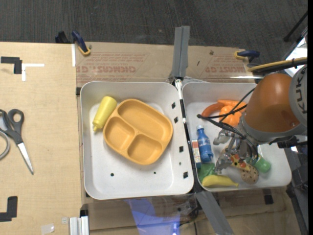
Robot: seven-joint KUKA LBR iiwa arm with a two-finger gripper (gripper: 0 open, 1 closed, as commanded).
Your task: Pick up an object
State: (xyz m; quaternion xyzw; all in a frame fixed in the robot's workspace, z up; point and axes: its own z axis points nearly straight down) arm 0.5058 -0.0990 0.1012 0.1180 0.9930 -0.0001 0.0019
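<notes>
Hovering over the right bin [281, 177], the hand [230, 155] is reaching for the toys at its 6 o'clock edge, needing a descent; its state I cannot tell.

Right bin, near corner: a yellow banana [219, 181] lies flat along the front wall, a blue bottle [204, 145] lies lengthwise by the left wall, a spotted giraffe [243, 168] between them and a green toy [262, 164].
</notes>
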